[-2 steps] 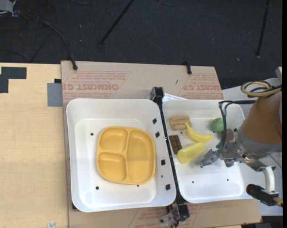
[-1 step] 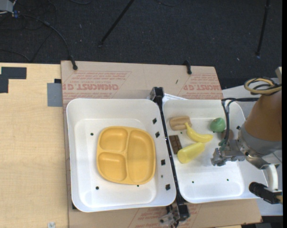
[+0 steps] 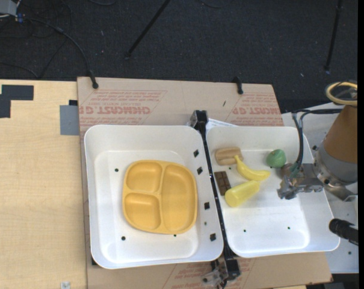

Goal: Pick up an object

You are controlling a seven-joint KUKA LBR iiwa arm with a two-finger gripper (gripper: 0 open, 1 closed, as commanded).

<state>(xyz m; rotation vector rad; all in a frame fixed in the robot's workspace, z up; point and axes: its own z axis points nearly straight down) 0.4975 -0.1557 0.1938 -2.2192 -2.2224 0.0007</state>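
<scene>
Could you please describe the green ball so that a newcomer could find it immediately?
Of the two white bins, look in the right bin, toward its far right corner. The green ball lies there, just right of the banana and near the gripper. It is the only round, green item; its neighbours are yellow or tan.

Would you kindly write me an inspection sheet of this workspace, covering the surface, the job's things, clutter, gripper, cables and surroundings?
Surface: cardboard sheet bearing left bin and right bin, on a wooden bench.
Job's things: in the right bin, tan block, yellow banana, yellow-green piece, green ball, dark brown bar.
Clutter: yellow divided plate in the left bin.
Gripper: gripper low at the right bin's right side, near the green ball; nothing seen held.
Cables: black cables on the dark floor; one beside the arm.
Surroundings: dark carpet, stand legs.
</scene>
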